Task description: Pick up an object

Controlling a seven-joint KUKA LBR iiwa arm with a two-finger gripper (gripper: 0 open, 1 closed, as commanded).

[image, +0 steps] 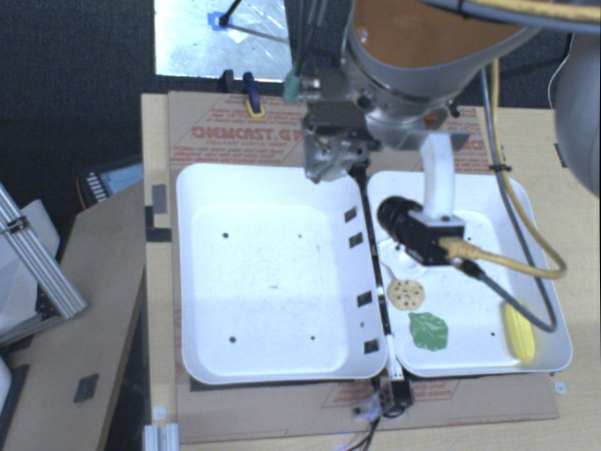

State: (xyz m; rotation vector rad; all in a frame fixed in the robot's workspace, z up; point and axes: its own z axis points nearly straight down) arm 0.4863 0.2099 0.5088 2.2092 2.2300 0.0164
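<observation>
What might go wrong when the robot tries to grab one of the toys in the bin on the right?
The cookie and green leaf lie flat and close together, so the pincer might slip off or nudge both. The corn rests by the bin's rim, leaving little room. The yellow cable hangs over that bin and might snag.

There are two white bins (258,289), side by side. The right bin (488,350) holds three things: one round cookie (406,295), one green leaf (429,331) and one yellow corn cob (519,333).
</observation>
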